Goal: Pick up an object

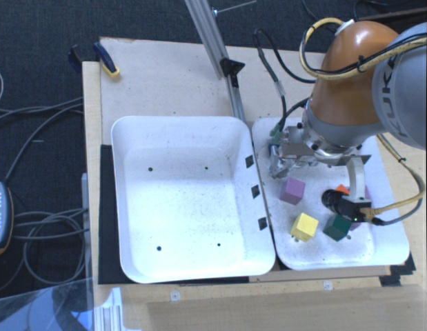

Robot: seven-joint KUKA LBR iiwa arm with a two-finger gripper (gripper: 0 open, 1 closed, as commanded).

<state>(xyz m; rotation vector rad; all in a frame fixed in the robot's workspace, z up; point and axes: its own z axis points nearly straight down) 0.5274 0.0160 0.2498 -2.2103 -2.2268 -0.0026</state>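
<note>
A small purple cube (292, 190) sits in the right white bin (389, 250), just below the gripper (282, 163). Finger state: cannot tell. It looks poised to descend; next it must centre over the cube.

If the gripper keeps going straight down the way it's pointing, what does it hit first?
Probably the right bin's floor near its left wall. The gripper hangs just above and left of the purple cube, so it may clip that cube's edge; depth is unclear.
</note>
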